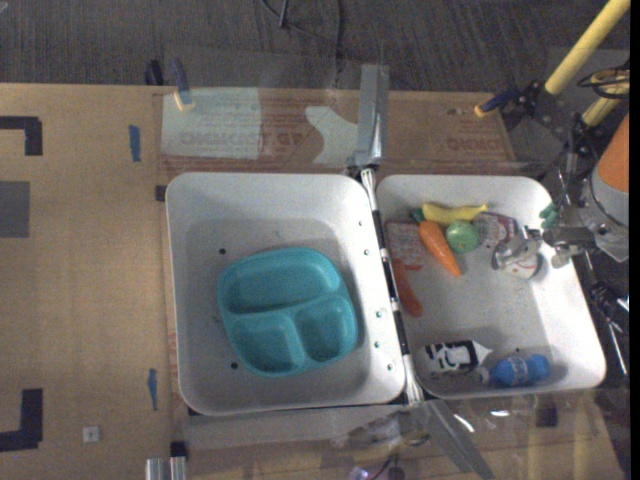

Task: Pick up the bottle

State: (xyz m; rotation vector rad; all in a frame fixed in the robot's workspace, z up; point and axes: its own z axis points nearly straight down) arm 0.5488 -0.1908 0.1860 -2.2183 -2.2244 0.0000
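Approach stage, judging by the layout: no grasp made yet. Gripper (518, 255) poised over the right bin (575, 313), in its far half near the right wall, just beside a green ball (461, 235) and a crumpled pinkish wrapper (497, 227); grey arm (612, 183) reaching in over that bin's right rim. Cannot tell how wide the claw stands, glare and angle blurring its metal into one shape. Blue bottle (520, 370) lying on its side along the near wall, close to the near right corner, pale cap end pointing left toward a black-and-white carton (455, 356) just beside it. Well apart from the gripper, with bare bin floor between. Up along the far wall, a yellow banana (452, 211) and an orange carrot (438, 247); against the left wall, a red pepper (406, 290). In the left bin (190, 268), a teal divided plate (288, 311). Next, likely: travel toward the near wall, line up across the bottle's narrow body rather than along it, descend clear of carton and wall, then close. Main risk, probably, rolling or nudging against the near wall.
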